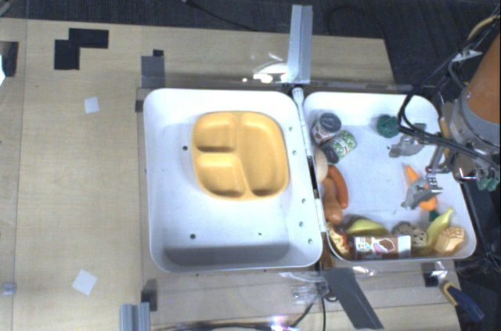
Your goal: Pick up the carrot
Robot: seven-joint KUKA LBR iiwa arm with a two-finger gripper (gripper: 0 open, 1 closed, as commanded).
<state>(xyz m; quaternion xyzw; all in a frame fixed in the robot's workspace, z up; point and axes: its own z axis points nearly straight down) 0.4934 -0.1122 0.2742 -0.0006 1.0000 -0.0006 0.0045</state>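
The carrot (412, 174) is a small orange piece lying in the right part of the right bin (368, 173). More orange shows at its lower end, near the bin's right wall. My gripper (425, 188) hangs right over the carrot's middle and hides it. The grey arm with its orange band (481, 91) reaches in from the right edge. I cannot see whether the carrot is gripped.
The right bin also holds a green can (341, 143), a dark tin (327, 122), a teal item (387, 125), a sausage (335, 192), a banana (366, 227), a bottle (381, 246) and a yellow pastry (448, 241). A yellow divided plate (237, 153) sits in the left bin (168, 188).
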